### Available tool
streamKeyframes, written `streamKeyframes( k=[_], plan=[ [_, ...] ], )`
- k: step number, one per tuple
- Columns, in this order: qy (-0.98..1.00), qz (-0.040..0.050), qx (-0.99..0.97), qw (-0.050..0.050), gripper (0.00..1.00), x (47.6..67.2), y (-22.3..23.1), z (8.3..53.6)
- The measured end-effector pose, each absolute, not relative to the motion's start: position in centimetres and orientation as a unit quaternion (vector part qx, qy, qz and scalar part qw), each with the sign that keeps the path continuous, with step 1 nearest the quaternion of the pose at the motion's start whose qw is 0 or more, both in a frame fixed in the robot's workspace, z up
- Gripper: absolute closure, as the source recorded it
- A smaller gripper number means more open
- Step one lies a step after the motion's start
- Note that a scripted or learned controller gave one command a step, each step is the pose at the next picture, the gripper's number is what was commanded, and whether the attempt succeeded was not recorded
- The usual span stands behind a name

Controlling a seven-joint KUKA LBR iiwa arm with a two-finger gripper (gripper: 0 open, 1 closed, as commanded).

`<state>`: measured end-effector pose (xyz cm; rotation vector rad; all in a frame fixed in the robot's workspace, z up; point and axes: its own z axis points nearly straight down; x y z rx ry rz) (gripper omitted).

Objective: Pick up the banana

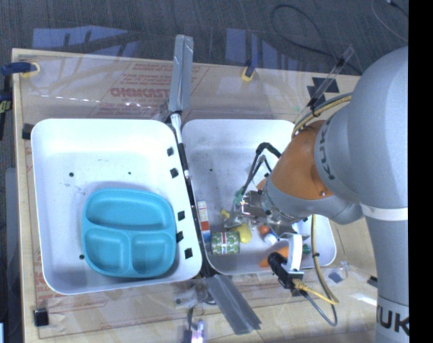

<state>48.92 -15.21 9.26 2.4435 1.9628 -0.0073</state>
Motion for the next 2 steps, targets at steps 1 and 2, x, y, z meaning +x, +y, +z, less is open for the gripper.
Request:
streamKeyframes(
  k=[1,2],
  plan=[
    [0.54,-0.001,0.842,-0.002,1.0,53.6,-13.6,20.3],
    [0.575,-0.0008,0.818,-0.001,1.0,53.7,-6.3,27.6]
  ],
)
